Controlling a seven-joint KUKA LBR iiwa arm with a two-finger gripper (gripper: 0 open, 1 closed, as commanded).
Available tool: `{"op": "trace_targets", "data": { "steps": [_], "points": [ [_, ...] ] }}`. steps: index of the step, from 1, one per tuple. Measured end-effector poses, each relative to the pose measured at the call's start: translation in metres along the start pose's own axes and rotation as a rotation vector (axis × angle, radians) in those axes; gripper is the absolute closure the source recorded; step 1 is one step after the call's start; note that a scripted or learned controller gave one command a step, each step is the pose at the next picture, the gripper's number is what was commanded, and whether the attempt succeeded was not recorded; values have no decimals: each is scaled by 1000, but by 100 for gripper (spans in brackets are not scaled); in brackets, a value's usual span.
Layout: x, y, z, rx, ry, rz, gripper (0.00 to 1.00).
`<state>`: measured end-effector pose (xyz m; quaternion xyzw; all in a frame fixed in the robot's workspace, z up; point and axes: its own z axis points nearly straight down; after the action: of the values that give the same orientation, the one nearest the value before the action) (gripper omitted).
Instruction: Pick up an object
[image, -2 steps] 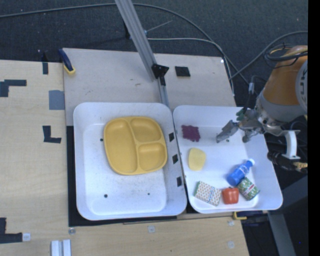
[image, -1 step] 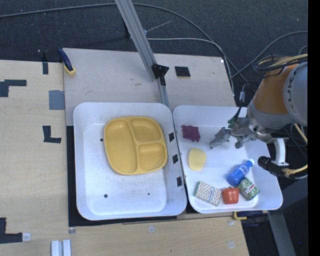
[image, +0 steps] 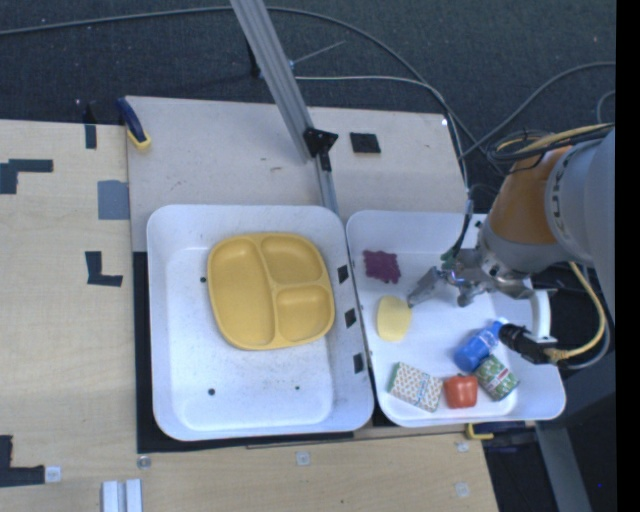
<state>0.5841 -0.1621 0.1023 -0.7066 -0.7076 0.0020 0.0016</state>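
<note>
Objects for picking lie in the right bin: a purple lump near its upper left, a pale yellow piece below that, a checkered packet at the lower left, a red block just to the packet's right, a blue bottle tilted above the red block, and a green can touching the bottle's lower right side. The red block, bottle and can sit close together near the bin's lower right corner.

From the right the arm reaches over this bin, its orange band showing above the wrist. The pincer hangs over the bin's middle, just right of the yellow piece and the purple lump and above the blue bottle in the picture. Its fingers stand apart, spread toward the left, with nothing between them.

On the left, the other bin holds a yellow divided tray, lying flat in its upper half, with three compartments.

Both bins rest side by side on the desk, whose light surface carries several dark tape marks. A grey metal bar slants across the top of the picture, and dark cables run behind the right bin.
</note>
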Motion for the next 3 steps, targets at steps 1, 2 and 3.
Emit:
{"op": "trace_targets", "data": {
  "steps": [1, 2, 3],
  "points": [
    [-1, 2, 15, -9, -3, 1, 0],
    [-1, 3, 4, -13, -5, -1, 100],
    [-10, 0, -52, -8, -1, 1, 100]
  ]
}}
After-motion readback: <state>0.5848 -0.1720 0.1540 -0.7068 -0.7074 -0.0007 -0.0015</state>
